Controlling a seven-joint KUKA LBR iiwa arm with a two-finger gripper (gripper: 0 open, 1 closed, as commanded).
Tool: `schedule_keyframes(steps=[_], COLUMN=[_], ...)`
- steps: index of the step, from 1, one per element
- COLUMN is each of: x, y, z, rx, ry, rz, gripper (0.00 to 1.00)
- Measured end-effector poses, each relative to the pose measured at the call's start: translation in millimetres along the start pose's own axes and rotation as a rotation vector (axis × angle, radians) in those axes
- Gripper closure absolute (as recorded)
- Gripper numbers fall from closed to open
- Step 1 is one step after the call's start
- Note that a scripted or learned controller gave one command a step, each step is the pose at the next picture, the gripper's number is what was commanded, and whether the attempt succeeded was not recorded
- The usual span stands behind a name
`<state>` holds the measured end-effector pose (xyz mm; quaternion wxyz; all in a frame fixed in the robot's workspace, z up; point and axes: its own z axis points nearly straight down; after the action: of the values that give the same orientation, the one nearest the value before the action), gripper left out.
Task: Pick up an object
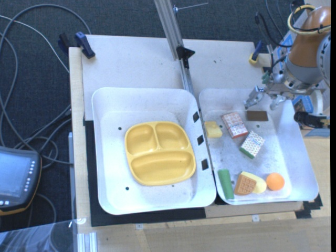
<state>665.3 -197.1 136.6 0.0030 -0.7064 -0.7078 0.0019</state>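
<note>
My gripper (265,98) hangs over the far part of the right bin (296,140), its fingers spread and open with nothing between them. Just below it lies a small flat brown piece (257,115). Further toward the front are a red-and-white box (234,125) and a green-and-white box (252,144). A small yellow block (212,129) rests by the bin's left wall. Along the front edge sit a green cylinder (224,184), a waffle-patterned orange-and-yellow item (248,184) and an orange ball (275,181).
The left bin (105,140) holds a yellow divided plate (159,152). A metal pole (168,14) rises between the bins at the back. Cables and a blue clamp (84,43) lie at the left; a pendant screen (16,177) sits beside the bench.
</note>
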Motion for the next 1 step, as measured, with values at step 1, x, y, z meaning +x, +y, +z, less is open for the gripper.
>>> schedule_keyframes(steps=[1], x=[-0.3], y=[2.3], z=[-16.7], rx=[-0.009], ry=[-0.003], rz=[-0.001], gripper=[1.0])
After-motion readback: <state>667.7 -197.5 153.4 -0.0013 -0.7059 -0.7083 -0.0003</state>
